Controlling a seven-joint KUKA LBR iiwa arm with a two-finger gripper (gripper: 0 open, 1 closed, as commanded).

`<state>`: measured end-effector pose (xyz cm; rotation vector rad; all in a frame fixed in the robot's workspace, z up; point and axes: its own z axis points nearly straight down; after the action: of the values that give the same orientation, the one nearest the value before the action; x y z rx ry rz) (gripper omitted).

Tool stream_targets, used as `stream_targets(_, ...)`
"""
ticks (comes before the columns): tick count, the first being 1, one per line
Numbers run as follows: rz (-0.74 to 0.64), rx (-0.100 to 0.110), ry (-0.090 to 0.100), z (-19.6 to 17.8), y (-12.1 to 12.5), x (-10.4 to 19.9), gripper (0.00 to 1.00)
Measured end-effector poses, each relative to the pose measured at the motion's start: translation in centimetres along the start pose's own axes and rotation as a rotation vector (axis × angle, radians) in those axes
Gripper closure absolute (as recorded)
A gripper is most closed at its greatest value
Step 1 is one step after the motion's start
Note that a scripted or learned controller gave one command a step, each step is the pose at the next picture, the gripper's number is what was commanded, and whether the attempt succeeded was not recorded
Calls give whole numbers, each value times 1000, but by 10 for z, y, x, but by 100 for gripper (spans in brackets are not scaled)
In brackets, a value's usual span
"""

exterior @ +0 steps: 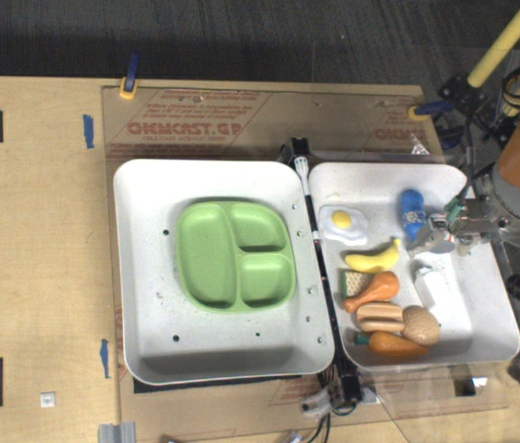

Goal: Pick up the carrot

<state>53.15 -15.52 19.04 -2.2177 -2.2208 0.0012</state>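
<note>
Logging from the overhead camera: right bin point(490, 335) holds egg point(343, 220), banana point(371, 258), blue bottle point(411, 212), hot dog point(380, 317), mushroom point(420, 325). Carrot point(396, 343) lies at the near wall, touching the hot dog and mushroom. My hand point(442, 232) hovers near the bin's far right, well apart from the carrot; its opening I cannot tell. Risk: crowding could foul the grasp.

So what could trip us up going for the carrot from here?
The carrot is wedged between the banana and the hot dog, so closing on it may catch a neighbour. The pincer sits up by the blue item, away from the carrot. A second orange piece by the bin's near wall could be mistaken for it.
</note>
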Motion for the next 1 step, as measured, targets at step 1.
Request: stream_targets(1,254,7,2,65,-15,53,0)
